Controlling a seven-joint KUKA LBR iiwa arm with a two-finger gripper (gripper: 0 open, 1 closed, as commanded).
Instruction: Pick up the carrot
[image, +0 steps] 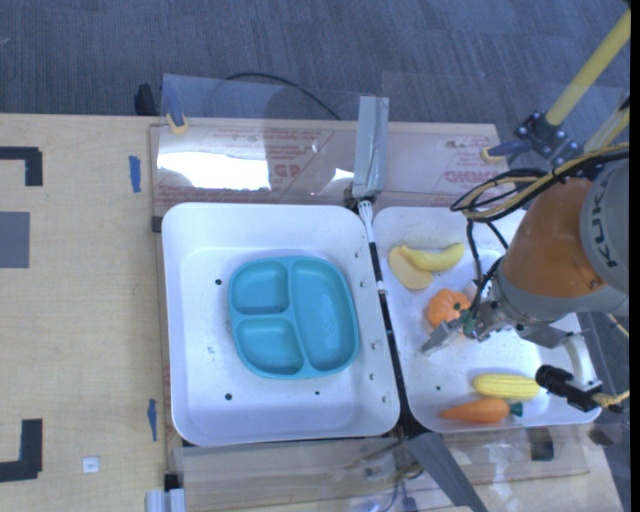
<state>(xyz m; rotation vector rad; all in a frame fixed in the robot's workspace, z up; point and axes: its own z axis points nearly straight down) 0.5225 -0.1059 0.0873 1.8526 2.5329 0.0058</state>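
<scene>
the carrot lies untouched at the right bin's front edge, just below the corn. whether the gripper is open cannot be told; it should descend squarely onto the carrot, clear of the corn.

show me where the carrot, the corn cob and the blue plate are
carrot (476, 410), camera view, middle of its orange body.
corn cob (506, 385), camera view, middle of the yellow cob.
blue plate (328, 310), camera view, floor of its large right compartment.

Grey robot arm housing at the right edge shows black letters "KU", cut off by the frame. Red print on the clear plastic sheet behind the bins is too blurred to read.
</scene>
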